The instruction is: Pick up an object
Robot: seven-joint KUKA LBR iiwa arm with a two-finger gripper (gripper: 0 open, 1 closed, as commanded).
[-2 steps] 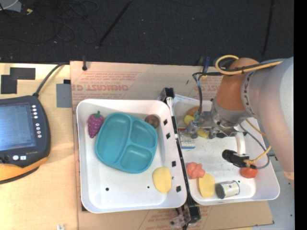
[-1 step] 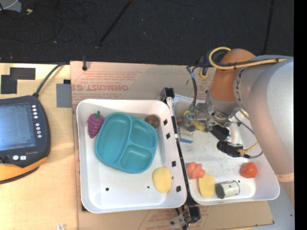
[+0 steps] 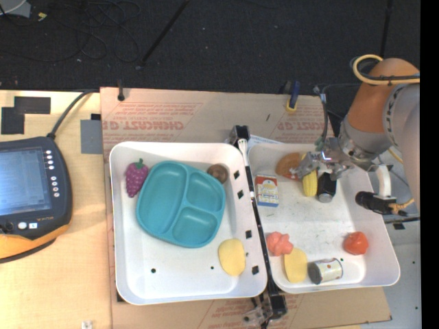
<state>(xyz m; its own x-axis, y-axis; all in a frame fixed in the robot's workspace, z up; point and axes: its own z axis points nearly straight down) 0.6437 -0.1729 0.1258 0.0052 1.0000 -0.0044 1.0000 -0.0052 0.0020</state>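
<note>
- Plainly, in the camera view the gripper (image 3: 319, 177) hangs low in the right bin (image 3: 384, 269), at about twelve o'clock of that bin, with the grey arm (image 3: 374, 118) and its orange band reaching in from three o'clock.
- Just beneath it lie a yellow corn-like piece (image 3: 310, 182) and a dark cylinder (image 3: 326, 187), touching or nearly so; at ten o'clock of them sits an orange round thing (image 3: 289, 164).
- How wide the gripper stands I cannot tell; the wrist hardware hides it, and nothing is clearly seen gripped.
- Risk, as I judge it: the two pieces crowd each other, so a closing grasp may catch both or push one aside and come up with nothing.
- Another risk: the spot is near the bin's far wall, so a tilted descent could strike the rim.
- Right bin, elsewhere: a small box (image 3: 267, 190) at nine o'clock, a pink piece (image 3: 278, 242) and a yellow piece (image 3: 295, 264) at seven o'clock, a metal can (image 3: 325, 271) at six o'clock, a red tomato (image 3: 355, 242) at four o'clock.
- Left bin (image 3: 130, 279): a teal divided plate (image 3: 181, 203) at centre, purple grapes (image 3: 136, 177) at ten o'clock, a brown round thing (image 3: 217, 173) at one o'clock, a lemon (image 3: 232, 256) at five o'clock.
- Both bins rest on the tabletop (image 3: 171, 118).
</note>
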